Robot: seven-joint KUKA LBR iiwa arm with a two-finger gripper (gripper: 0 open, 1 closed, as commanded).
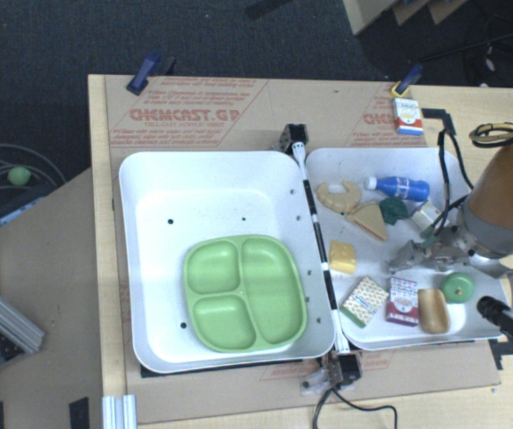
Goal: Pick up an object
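Note:
The right bin (364, 161) holds several small objects. A blue bottle (401, 188) lies at the back beside a dark green piece (392, 210). Two tan flat pieces (350, 206) lie toward the back left. A yellow block (342, 257) sits by the left wall. Along the front are a green-patterned box (365, 300), a red-and-white box (403, 300), a brown loaf (433, 310) and a green round object (458, 287). My gripper (422, 253) is low in the middle of this bin, just above the red-and-white box and right of the yellow block. Nothing is visibly held.
The left bin (149, 195) holds a green divided plate (242, 291). The arm's orange band (507, 190) hangs over the right bin's right wall. A small carton (407, 115) and blue clips (144, 74) lie on the board behind the bins. Cables run at the right edge.

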